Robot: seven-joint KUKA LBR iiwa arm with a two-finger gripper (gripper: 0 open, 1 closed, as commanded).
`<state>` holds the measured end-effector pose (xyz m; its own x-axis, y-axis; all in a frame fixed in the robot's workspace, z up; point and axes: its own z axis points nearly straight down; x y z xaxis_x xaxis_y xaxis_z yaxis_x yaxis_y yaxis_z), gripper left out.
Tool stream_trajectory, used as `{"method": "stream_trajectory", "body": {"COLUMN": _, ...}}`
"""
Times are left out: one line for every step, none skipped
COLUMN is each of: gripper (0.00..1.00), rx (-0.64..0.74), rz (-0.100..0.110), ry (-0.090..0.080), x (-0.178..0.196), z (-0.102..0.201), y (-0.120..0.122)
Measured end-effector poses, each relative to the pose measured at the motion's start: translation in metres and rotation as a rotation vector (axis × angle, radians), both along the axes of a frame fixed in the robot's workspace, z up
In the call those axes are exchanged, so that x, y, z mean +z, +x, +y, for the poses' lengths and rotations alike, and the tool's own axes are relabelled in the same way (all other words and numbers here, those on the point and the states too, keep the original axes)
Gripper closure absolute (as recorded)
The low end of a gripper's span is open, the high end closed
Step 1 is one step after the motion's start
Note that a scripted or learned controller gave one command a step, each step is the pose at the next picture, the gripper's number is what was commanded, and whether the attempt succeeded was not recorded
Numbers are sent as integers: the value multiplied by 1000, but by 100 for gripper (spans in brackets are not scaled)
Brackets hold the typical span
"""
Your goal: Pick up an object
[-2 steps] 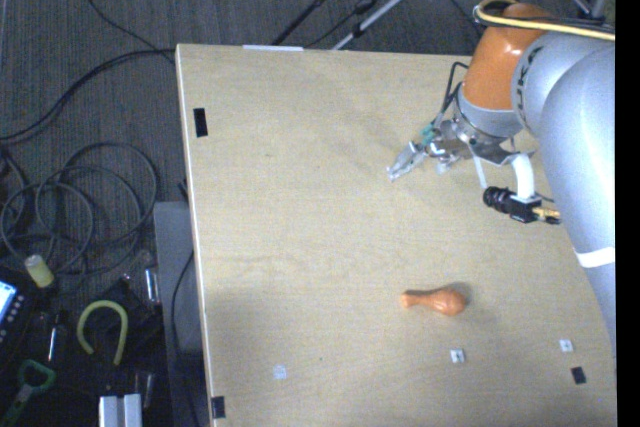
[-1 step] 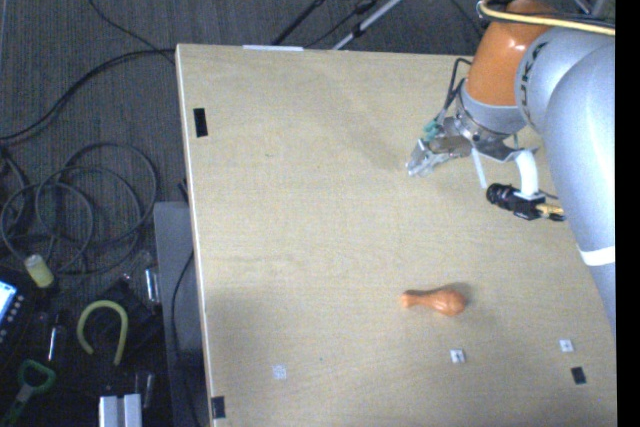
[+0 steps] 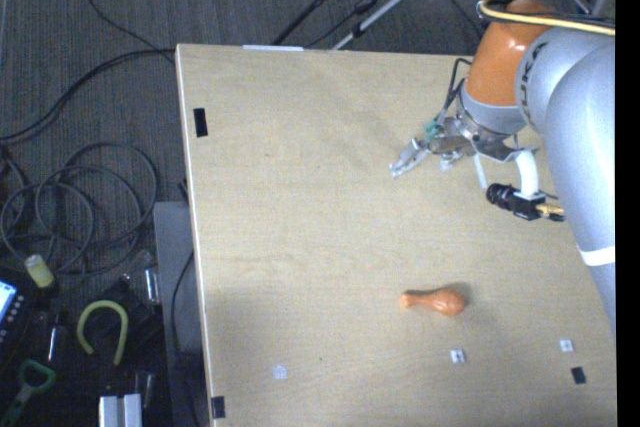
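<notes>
Camera view: hovering over pale wooden worktop, metal two-finger tool, fingers apart, clamping nothing. Lying well apart, nearer the front edge: small orange pear-shaped object. Advisable: descending centred over its bulbous end, closing across the narrow width. Trailing beyond: dark carpet, black cables.

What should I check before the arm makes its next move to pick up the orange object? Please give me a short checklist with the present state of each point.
1. Target in view: the orange object lies on the wooden board, unobstructed. Ok.
2. Hand over the target: the hand is toward the far side of the board, well apart from the object. Not ok.
3. Hand free of load: nothing shows between its fingertips. Ok.
4. Path between hand and object: bare board, nothing in the way. Ok.
5. Finger opening wide enough for the object: too small to judge. Cannot tell.
6. Object's thick end points right, narrow end left. Ok.
</notes>
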<state>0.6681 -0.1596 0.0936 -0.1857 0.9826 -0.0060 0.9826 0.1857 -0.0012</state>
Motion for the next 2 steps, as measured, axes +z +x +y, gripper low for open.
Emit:
{"method": "stream_trajectory", "body": {"gripper": 0, "rx": 479, "rz": 1, "ry": 7, "x": -9, "z": 34, "y": 0}}
{"method": "stream_trajectory", "body": {"gripper": 100, "rx": 477, "rz": -4, "ry": 12, "x": 0, "z": 35, "y": 1}}
